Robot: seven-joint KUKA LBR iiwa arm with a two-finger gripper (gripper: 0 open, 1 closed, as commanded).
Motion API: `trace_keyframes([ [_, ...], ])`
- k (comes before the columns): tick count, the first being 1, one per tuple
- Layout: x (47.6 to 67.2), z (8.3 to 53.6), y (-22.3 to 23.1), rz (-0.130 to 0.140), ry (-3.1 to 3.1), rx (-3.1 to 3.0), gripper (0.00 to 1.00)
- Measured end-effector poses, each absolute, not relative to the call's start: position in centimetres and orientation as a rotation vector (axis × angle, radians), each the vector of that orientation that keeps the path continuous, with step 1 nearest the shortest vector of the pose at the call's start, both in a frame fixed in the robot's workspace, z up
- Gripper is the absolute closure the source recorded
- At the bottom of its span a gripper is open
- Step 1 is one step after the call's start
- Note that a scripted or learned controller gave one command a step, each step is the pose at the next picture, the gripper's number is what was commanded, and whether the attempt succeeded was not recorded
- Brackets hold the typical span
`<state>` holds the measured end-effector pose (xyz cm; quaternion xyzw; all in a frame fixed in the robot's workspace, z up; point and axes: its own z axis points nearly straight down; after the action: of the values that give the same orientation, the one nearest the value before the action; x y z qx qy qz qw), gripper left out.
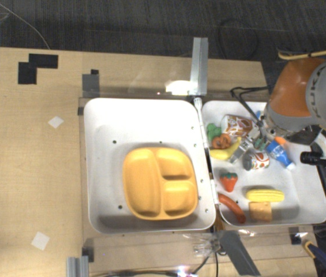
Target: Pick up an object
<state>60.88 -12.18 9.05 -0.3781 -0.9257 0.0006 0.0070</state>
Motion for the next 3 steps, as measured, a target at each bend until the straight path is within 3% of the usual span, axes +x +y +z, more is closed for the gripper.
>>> trace_keyframes([
  [1,61.7,10.4,-12.1,-0.005,-2.936,-1.182,1.0],
  [2,61.6,10.2,-12.0,-0.004,-2.928,-1.178,0.0],
  [3,63.3,9.0,-10.6,0.015,-2.599,-1.73,0.0],
])
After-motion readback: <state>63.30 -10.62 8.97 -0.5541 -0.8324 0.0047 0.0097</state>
